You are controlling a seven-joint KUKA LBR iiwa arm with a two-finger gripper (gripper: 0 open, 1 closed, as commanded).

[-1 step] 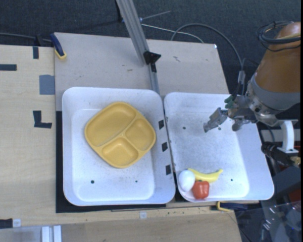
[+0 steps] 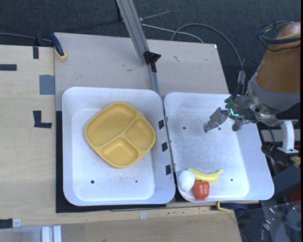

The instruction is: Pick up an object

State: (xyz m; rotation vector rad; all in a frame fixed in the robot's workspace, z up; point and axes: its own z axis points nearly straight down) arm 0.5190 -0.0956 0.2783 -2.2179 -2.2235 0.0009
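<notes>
- We see two shallow white bins side by side on the bench; the left bin (image 2: 73,150) and the right bin (image 2: 252,178) touch along their inner walls.
- In the left bin lies a yellow divided plate (image 2: 120,133) with three compartments, near the centre, a little toward 12 o'clock.
- In the right bin three small things sit together at about 7 o'clock, in the corner: a white egg-like ball (image 2: 186,178), a red pepper-like toy (image 2: 201,189) and a yellow banana (image 2: 207,175). The ball and the red toy touch, and the banana lies just above them.
- The gripper (image 2: 215,120) is above the right bin, toward 12 o'clock, well apart from the three things.
- We cannot tell how far the fingers are spread; we see nothing between them.
</notes>
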